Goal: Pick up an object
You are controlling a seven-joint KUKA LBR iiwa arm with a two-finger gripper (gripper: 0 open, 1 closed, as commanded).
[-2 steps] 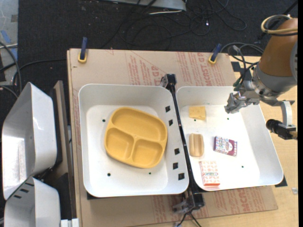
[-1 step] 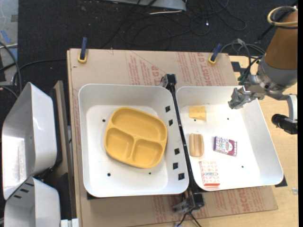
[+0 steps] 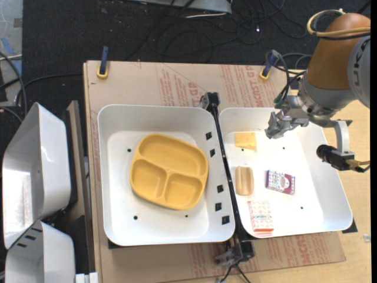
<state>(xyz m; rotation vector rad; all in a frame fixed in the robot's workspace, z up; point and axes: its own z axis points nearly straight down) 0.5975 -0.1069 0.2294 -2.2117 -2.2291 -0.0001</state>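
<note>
Above the right bin, the gripper (finger state unclear) hovers near the cheese wedge.

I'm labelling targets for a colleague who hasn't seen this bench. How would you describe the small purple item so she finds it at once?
Start at the right-hand white bin. Near its middle, right of the tan bread-like roll, lies the small purple rectangular carton. It is the only purple thing there; the pale yellow square block and the red-and-white flat packet differ plainly.
</note>
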